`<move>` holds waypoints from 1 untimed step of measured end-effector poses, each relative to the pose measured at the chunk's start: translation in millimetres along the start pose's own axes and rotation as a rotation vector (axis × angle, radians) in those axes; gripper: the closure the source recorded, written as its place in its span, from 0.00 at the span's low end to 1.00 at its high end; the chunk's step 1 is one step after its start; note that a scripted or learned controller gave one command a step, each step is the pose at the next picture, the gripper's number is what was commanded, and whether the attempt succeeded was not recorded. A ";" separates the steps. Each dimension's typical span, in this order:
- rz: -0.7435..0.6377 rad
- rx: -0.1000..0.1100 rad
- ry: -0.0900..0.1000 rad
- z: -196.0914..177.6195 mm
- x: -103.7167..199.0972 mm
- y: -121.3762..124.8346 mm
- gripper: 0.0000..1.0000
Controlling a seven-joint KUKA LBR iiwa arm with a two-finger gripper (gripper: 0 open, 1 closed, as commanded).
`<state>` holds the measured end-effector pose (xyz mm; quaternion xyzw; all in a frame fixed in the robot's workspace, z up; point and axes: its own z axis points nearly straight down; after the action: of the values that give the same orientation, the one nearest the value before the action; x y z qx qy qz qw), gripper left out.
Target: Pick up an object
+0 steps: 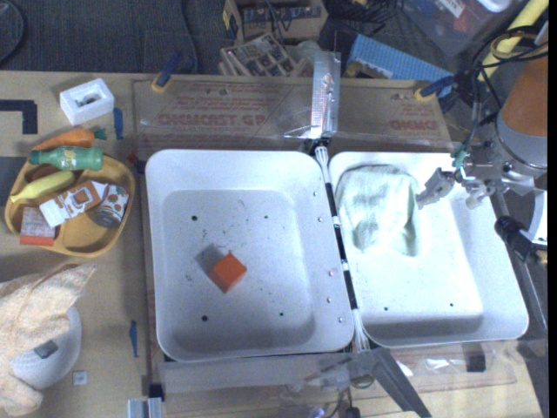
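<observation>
An orange block (229, 272) lies in the left bin (174, 177), a little left of centre and nearer the near wall, with bare floor all around it and no edge touching. A crumpled pale green cloth (379, 207) sits in the right bin (487, 312) against its far-left corner. The gripper (446, 184) hangs at that bin's far right, just beside the cloth; its fingers look spread and hold nothing, though blur makes this uncertain.
</observation>
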<state>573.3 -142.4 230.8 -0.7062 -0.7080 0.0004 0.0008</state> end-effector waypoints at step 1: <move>0.011 0.000 0.000 104.1 -4.6 27.6 0.00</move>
<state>600.8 -146.9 126.6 -0.7099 -0.7043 0.0003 0.0006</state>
